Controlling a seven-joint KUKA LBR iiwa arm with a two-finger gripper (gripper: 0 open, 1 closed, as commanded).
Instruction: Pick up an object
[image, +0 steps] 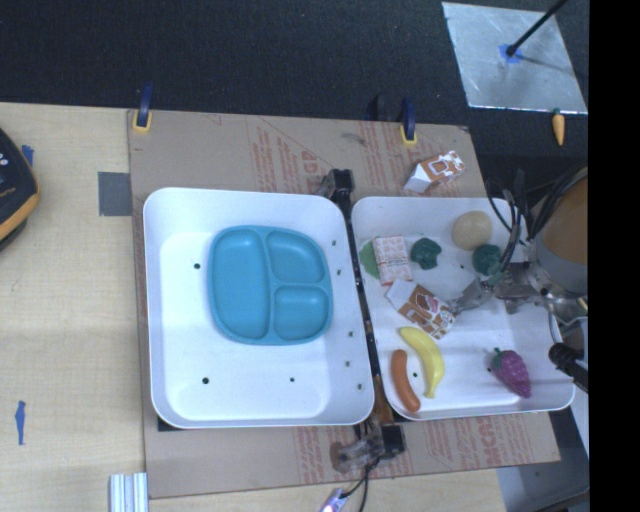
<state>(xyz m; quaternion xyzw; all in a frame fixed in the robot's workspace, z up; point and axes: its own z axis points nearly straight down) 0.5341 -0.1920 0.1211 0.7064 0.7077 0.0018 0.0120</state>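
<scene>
Hand (476, 294) low in right bin (560, 400), fingers slightly apart, nothing between them; tips just beside carton (428, 312). Banana (426, 358) and sausage (402, 380) nearer, grapes (511, 372) near-right. Left bin (180, 380) has blue tray (268, 284).

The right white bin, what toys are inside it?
Inside the right white bin: a yellow banana, orange hot dog, purple grapes, two small cartons, green broccoli and a beige ball. The grey arm covers whatever lies beneath it.
</scene>
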